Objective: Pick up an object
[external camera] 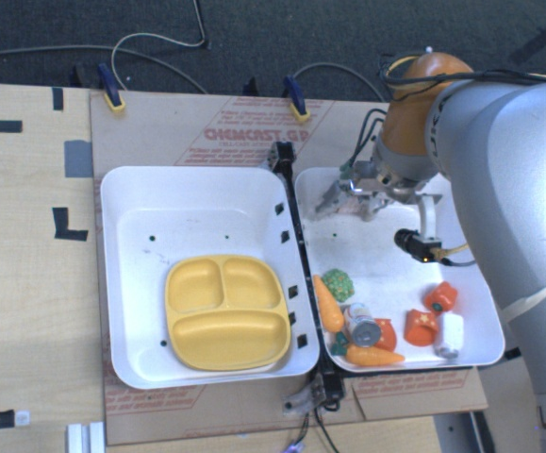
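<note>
My gripper point(351, 203) hangs over the far part of the right bin point(386, 253), its two fingers spread open with nothing between them. The toys lie nearer the bin's front, apart from the gripper. Among them are a green broccoli point(337, 283), an orange carrot point(328, 307) along the left wall and a grey can point(363, 329). A second carrot point(375, 355) lies at the front edge. Two red pieces point(421, 327) point(440, 296) and a white bottle point(450, 334) sit at the right.
The left bin point(140, 215) holds a yellow divided plate point(227, 310). A black divider with clips point(294, 243) runs between the bins. The arm's grey body point(499, 177) looms over the right bin's right side. Blue clamps point(112, 88) pin the cardboard at the back.
</note>
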You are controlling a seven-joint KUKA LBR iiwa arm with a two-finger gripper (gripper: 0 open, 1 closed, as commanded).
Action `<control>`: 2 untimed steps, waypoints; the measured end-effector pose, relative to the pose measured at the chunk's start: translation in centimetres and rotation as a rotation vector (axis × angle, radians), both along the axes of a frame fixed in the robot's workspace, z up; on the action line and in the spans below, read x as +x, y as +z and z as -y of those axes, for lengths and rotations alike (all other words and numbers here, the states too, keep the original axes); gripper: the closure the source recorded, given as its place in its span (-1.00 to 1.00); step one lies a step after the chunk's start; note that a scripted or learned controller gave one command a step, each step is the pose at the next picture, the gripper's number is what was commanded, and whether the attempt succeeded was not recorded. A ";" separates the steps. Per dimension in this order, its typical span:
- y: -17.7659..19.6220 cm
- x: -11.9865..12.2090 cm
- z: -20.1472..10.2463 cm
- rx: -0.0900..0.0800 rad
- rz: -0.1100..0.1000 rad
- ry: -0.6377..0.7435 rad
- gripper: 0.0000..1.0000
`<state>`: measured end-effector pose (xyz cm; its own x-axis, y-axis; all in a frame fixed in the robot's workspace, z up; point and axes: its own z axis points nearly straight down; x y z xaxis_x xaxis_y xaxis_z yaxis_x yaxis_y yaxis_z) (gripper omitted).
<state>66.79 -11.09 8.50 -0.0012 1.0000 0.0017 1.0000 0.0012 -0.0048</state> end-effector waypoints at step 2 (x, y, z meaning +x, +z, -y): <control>0.0 0.0 -0.8 -0.004 0.002 -0.002 -1.00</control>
